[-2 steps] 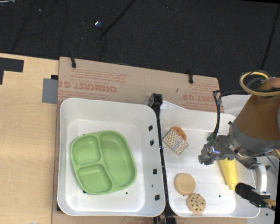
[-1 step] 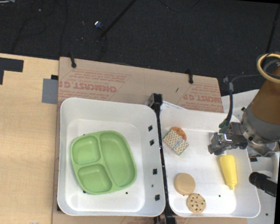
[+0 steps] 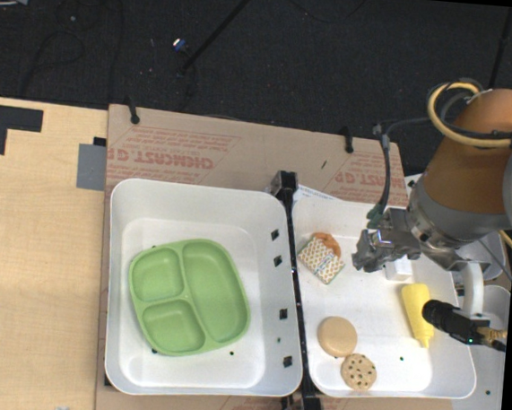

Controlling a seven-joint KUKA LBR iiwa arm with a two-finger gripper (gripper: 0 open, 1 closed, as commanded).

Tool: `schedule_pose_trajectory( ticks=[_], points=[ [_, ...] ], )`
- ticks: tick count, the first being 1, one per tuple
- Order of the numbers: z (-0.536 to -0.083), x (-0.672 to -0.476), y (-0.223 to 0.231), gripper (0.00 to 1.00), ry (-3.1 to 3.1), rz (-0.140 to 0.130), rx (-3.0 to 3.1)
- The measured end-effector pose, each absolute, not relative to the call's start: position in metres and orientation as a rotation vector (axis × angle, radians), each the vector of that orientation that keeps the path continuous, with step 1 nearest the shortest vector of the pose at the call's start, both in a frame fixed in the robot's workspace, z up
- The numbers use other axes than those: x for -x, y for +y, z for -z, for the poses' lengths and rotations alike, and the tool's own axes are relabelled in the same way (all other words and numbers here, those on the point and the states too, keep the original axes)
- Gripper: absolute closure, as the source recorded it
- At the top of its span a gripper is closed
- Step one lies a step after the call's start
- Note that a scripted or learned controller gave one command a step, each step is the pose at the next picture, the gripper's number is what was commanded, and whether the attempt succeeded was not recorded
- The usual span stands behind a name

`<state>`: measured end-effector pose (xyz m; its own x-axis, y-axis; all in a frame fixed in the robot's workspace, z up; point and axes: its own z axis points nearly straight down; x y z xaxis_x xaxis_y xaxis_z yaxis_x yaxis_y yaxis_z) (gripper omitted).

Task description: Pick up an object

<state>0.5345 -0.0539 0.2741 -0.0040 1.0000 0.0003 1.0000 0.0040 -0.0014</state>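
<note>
A chocolate-chip cookie (image 3: 359,373) and a tan bun (image 3: 338,335) lie in the right bin (image 3: 455,383). The gripper (image 3: 368,252) hovers beside a wrapped snack (image 3: 321,257), its grip unclear; the approach step seems in hand, and next it must descend.

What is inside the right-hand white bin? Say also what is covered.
The right-hand bin holds a patterned cupcake, a tan bun, a chocolate-chip cookie and a yellow banana-like toy. The gripper and arm hide the bin's far right corner.
</note>
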Motion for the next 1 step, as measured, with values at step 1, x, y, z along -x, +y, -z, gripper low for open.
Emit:
schedule_pose_trajectory(
  ticks=[1],
  points=[
    [-0.2727, -0.5475, -0.0024, 1.00, -2.225, -0.001, 2.214]
  ],
)
